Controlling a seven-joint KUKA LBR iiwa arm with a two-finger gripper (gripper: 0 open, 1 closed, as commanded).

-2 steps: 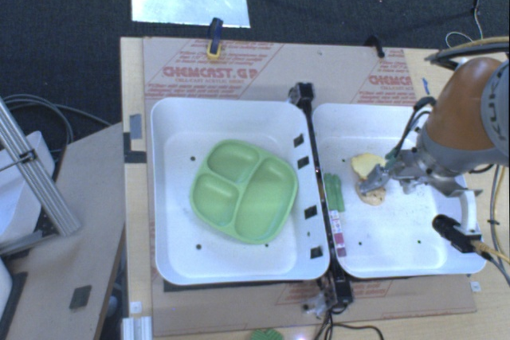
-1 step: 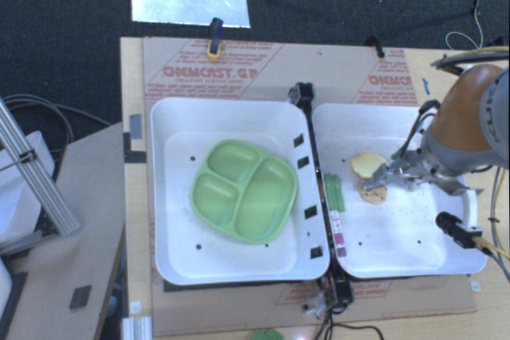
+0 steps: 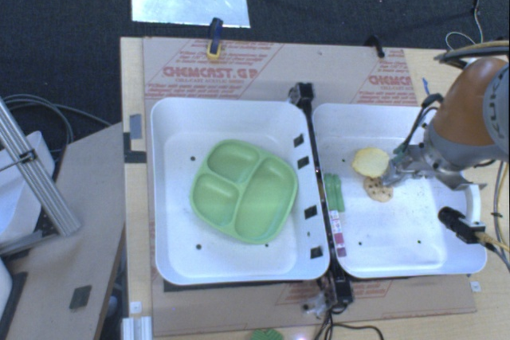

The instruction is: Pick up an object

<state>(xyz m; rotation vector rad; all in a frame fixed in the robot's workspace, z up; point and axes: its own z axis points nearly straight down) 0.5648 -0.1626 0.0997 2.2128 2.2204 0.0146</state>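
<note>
I see the gripper (image 3: pixel 390 175) low in the right bin (image 3: pixel 398 255), the cookie (image 3: pixel 378 189) just below-left of its fingertips, touching or nearly. The yellow piece (image 3: pixel 370 162) lies just left. Whether the fingers are wide or narrow, I cannot tell.

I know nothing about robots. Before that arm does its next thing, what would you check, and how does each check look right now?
1. End effector is over the right bin: ok.
2. A target lies close: the cookie sits just below it: ok.
3. Cookie clear of the yellow round piece: not ok, they touch.
4. Finger opening: cannot tell.
5. Anything held already: cannot tell.
6. Green stick by the divider is out of the way: ok.
</note>
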